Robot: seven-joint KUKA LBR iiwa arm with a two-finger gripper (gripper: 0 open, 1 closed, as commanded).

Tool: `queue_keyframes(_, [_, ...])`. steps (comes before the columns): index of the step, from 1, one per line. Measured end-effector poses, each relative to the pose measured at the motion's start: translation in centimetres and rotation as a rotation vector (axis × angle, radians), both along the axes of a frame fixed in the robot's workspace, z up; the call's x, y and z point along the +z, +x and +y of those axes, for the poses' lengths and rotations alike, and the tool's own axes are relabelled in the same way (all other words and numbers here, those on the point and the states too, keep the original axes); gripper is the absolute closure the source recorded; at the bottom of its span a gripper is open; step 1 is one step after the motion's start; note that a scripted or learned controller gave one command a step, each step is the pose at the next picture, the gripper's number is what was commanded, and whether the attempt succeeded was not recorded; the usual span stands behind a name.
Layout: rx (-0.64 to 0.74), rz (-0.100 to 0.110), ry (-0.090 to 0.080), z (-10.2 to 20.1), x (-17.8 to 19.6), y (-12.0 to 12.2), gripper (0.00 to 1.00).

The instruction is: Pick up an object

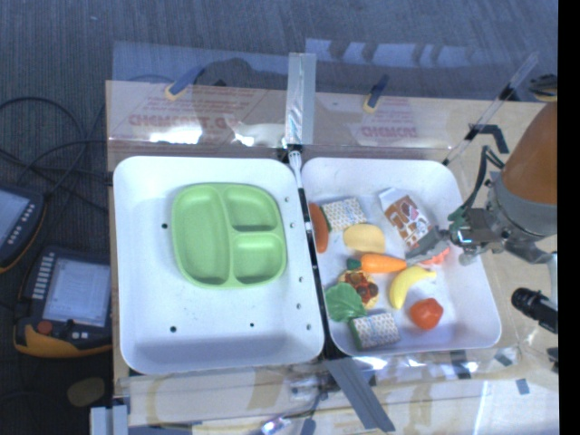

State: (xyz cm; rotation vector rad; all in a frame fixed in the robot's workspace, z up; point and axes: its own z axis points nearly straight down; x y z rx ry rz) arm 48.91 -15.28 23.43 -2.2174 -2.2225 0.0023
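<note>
This looks like a robot lab. A bench (272, 397) with taped plastic sheets holds two white bins (136, 270) above a grey carpet (272, 7). Loose cables (36, 134) and a control tablet (63, 297) lie at the left.

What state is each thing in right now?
Hand: low over the right bin, near the banana.
Green tray: upright in the left bin, nothing in it.
Banana: lying loose.
Carrot: lying flat.
Tomato: loose by the banana.
</note>
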Motion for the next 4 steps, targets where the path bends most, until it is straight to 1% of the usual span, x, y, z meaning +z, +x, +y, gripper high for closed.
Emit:
queue_keyframes(1, [-0.200, 0.000, -0.002, -7.1, -0.8, 0.1, 0.00])
queue_keyframes(2, [-0.252, -0.001, 0.000, -4.0, -13.9, -0.4, 0.00])
queue_keyframes(3, [-0.253, 0.002, 0.001, -3.9, -13.1, -0.5, 1.00])
queue_keyframes(4, [-0.309, 0.002, -0.002, 4.1, -4.7, -0.3, 1.00])
